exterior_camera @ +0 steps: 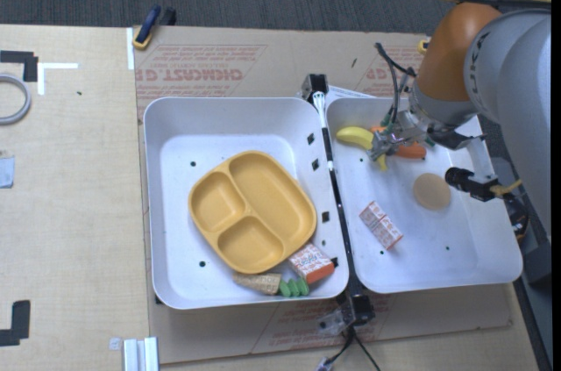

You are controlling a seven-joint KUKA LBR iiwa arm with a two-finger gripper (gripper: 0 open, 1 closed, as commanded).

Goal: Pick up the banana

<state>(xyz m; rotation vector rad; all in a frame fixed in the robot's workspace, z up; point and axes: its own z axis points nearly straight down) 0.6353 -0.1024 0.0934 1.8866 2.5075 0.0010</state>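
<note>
Touching gripper (386, 139): banana (354, 136).

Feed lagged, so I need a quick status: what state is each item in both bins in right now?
banana: lying in right bin, at the gripper, not visibly gripped
carrot: lying beside banana
tan disc: flat, apart
wrapped packet: lying flat
yellow plate: upright in left bin, compartments bare

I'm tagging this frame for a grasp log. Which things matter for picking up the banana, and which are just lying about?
Belongs to the job:
banana, in the right bin
hand, beside the banana

Lying about:
carrot
tan round piece
small packet
yellow divided plate, in the left bin
</note>
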